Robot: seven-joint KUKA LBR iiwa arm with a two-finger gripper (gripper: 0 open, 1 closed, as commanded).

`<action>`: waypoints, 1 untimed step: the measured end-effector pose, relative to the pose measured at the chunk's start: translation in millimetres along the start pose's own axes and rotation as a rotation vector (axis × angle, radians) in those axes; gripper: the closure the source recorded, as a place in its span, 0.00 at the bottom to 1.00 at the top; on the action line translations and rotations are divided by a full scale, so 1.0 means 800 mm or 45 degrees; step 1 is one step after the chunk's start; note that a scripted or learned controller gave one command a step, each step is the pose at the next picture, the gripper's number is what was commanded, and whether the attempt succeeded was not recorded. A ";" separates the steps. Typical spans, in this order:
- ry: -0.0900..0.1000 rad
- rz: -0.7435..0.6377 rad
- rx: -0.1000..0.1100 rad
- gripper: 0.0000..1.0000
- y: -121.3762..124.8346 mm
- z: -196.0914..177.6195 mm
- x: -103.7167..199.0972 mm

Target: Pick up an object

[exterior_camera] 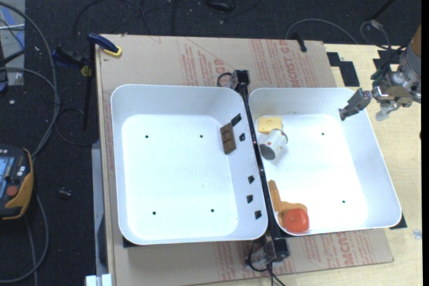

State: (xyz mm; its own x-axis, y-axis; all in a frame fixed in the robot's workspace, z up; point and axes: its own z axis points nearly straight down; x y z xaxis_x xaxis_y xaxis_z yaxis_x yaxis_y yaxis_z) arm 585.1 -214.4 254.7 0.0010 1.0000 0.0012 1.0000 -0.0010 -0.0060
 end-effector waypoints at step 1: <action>-0.002 -0.001 -0.008 0.00 0.001 -0.004 0.000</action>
